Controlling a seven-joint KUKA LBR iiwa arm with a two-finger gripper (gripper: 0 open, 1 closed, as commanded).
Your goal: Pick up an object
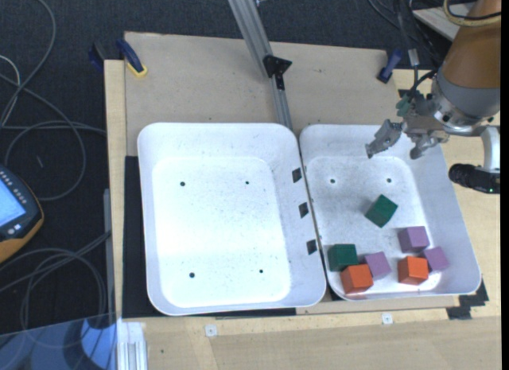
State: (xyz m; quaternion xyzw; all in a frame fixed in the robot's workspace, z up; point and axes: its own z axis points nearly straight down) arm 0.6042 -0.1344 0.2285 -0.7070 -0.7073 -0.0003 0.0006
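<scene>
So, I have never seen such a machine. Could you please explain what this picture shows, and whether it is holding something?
One camera looks down at a slant on a bench. The grey and orange arm entering from the picture's right is a robot. At its tip is a pincer with two fingers, spread open and holding nothing. It hangs over the far end of the right bin. In that bin lie seven small blocks: two green, two orange and three purple, mostly near the front edge. The left bin sits beside it.
</scene>
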